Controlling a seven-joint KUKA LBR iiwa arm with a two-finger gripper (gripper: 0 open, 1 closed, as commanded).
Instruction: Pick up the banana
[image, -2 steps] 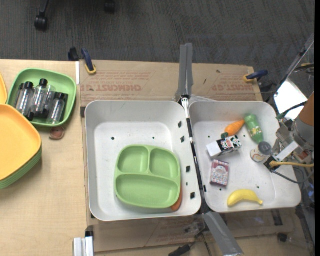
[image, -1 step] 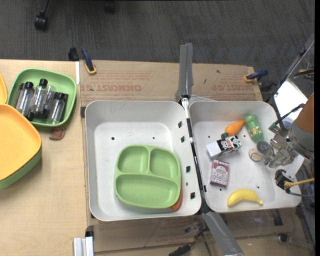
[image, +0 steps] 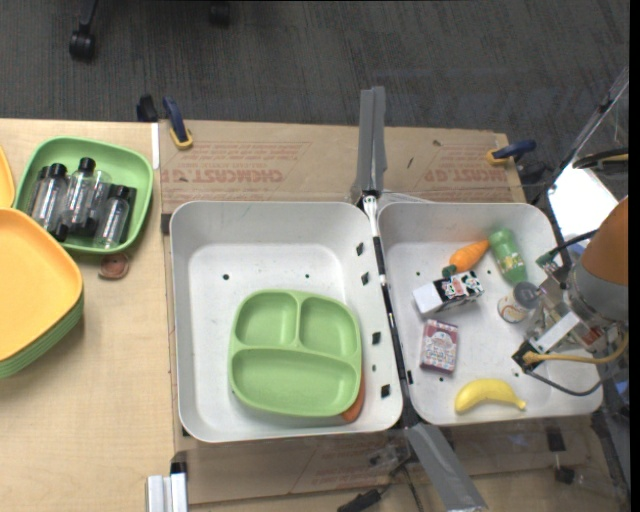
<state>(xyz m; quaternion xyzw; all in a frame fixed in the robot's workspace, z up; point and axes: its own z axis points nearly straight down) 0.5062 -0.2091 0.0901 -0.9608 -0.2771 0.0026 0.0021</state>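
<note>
Banana (image: 490, 396) sits by the right bin's (image: 420, 232) front edge, untouched. Gripper (image: 552, 312) hangs near that bin's right edge, apart from it; can't tell if it's spread or closed. Looks like the approach stage, so next it needs to line up over the banana.

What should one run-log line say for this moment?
target: yellow curved banana, lying at front of right white bin | gripper: over same bin's right side, apart from banana | grasp: not yet
</note>
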